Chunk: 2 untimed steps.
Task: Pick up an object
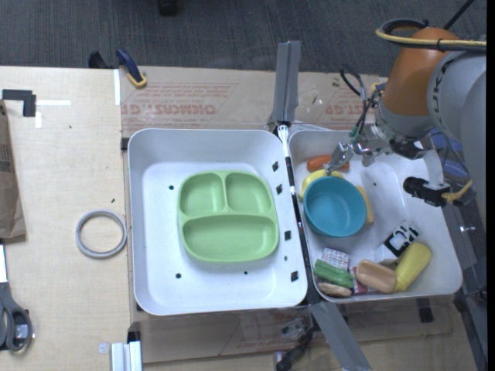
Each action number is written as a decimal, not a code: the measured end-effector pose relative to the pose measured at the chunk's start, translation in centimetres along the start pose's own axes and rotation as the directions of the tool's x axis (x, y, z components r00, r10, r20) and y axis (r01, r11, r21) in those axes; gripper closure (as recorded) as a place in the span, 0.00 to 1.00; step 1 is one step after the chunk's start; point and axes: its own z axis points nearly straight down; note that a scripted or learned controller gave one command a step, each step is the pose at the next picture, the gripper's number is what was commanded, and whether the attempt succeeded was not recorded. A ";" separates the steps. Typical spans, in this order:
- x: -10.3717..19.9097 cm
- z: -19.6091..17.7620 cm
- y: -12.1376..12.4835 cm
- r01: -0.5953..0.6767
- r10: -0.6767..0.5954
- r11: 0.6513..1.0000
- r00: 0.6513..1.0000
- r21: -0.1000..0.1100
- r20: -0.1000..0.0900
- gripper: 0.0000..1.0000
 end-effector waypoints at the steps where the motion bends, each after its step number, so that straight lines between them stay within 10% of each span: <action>1: 1.7 1.0 -4.4 0.023 -0.023 0.999 1.000 -0.024 0.007 0.00; 2: 2.1 0.3 0.9 0.041 -0.041 0.999 0.999 -0.001 0.000 0.00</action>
